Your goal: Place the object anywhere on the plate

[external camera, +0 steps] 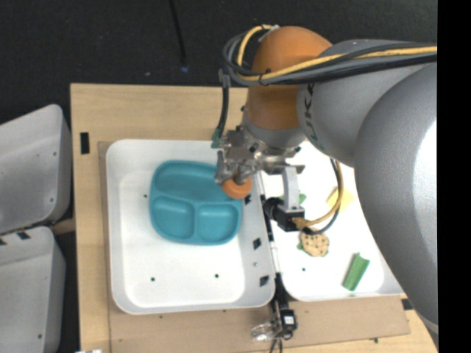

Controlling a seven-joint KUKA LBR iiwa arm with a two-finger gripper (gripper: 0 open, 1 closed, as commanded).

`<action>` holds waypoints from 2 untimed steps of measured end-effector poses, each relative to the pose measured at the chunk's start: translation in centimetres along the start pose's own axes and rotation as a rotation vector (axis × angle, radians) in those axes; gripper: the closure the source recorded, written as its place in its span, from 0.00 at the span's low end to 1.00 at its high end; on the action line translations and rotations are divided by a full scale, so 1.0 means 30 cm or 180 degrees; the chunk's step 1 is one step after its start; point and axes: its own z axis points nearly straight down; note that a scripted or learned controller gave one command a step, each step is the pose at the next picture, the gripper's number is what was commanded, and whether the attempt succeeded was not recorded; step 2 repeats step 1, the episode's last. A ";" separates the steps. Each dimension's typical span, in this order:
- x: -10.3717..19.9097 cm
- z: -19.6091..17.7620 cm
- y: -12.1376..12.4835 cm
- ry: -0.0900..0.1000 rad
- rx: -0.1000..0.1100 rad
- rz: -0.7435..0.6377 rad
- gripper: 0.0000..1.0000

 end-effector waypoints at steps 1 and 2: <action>0.001 -0.003 0.001 0.0005 -0.0005 0.0004 0.00; 0.001 -0.003 0.001 0.0005 -0.0005 0.0004 0.00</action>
